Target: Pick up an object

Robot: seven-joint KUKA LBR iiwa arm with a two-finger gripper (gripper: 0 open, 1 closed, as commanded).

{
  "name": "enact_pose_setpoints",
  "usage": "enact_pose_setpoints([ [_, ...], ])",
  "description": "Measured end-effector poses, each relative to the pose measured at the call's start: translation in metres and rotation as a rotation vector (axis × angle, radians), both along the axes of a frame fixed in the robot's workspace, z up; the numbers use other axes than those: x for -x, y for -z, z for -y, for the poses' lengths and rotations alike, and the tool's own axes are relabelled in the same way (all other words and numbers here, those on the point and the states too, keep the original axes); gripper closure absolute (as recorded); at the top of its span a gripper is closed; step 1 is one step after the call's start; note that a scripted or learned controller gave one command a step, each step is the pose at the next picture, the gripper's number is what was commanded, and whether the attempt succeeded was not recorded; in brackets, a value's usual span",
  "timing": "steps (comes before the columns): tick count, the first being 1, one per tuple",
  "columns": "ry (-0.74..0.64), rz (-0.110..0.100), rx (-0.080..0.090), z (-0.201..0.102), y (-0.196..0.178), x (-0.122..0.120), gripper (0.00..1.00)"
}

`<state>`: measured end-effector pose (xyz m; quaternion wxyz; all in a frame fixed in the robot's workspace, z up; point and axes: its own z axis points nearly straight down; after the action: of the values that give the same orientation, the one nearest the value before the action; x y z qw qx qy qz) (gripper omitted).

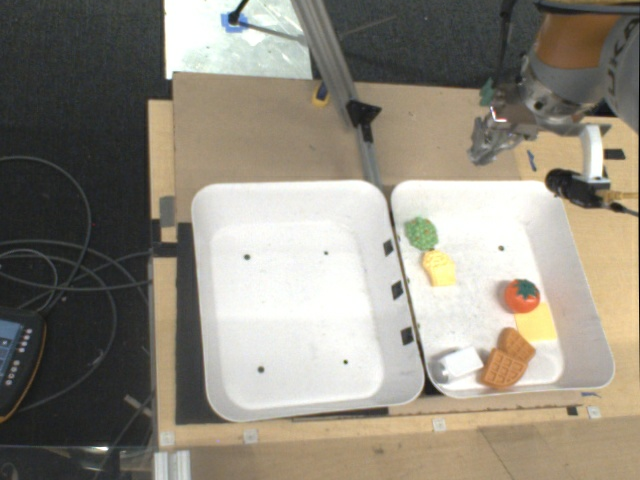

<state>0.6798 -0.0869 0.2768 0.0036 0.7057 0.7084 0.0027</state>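
Nearest the camera, along the front wall of the right bin, a white block lies just beside a brown waffle piece, which touches a yellow slab; a red tomato sits against that slab's far edge. Further back, near the divider, a green leafy piece touches a pale yellow piece. The left bin sits alongside. The claw hangs over the bare table beyond the right bin's far rim, clear of every object, and whether its tips are apart or together cannot be told from this angle. Any of these things could serve as the pick, and the trouble is likely to come from how they crowd one another. A descent on the waffle piece may catch the slab or the block as well and push them apart without closing on anything. The tomato looks round and could roll out of a squeeze. The front cluster also lies close to the bin wall, so a tip may strike the rim
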Motion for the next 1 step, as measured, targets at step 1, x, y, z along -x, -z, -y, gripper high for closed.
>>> enact_pose_setpoints([
  [1, -0.007, -0.009, -0.003, -0.054, 0.009, 0.0154, 1.0],
])
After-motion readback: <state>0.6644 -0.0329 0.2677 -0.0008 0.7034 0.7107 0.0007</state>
